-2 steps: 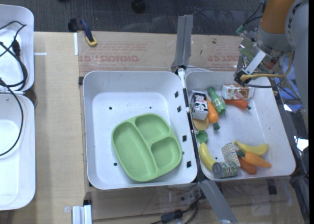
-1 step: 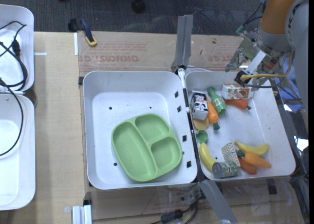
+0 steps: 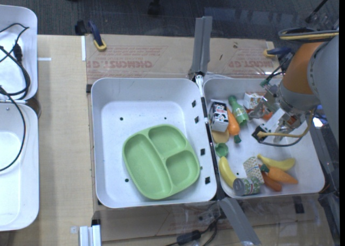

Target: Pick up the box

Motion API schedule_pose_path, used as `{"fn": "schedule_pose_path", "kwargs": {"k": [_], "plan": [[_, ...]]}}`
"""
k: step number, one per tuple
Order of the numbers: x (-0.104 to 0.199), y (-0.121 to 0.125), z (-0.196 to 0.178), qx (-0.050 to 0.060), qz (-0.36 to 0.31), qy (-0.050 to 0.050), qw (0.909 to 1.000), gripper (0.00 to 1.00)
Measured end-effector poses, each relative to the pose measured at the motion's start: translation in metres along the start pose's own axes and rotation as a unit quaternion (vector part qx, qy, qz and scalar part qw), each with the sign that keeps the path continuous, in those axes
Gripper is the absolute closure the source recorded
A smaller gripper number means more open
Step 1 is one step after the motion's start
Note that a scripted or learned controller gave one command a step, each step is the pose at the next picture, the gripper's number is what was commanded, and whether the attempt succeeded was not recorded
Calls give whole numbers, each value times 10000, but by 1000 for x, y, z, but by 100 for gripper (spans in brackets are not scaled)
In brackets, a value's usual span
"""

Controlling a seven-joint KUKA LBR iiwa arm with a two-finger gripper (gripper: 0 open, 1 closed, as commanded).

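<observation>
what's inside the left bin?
The left bin holds a green divided plate, lying flat with three compartments that look bare. Whatever sits under the plate is covered, so I can't tell.

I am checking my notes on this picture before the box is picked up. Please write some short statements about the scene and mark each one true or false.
1. The green divided plate lies in the left bin. True.
2. The small black-and-white box lies in the left bin. False: it is in the right bin, near the wall between the bins.
3. The hand hangs over the right bin. True.
4. The box is between the hand's fingers. False: the box lies apart from the hand, to its left in the view.
5. A banana lies in the right bin. True.
</observation>
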State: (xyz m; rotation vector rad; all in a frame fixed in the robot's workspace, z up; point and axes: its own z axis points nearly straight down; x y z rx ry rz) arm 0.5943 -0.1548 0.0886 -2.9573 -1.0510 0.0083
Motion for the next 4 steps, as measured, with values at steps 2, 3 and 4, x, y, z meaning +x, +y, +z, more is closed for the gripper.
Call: {"fn": "schedule_pose_path", "kwargs": {"k": [2,3,4], "plan": [[-40,-46,1,8,1130,-5,9936,0],[-58,-48,1,10,847,-3,9964,0],[-51,16,2,56,250,10,9997,0]]}}
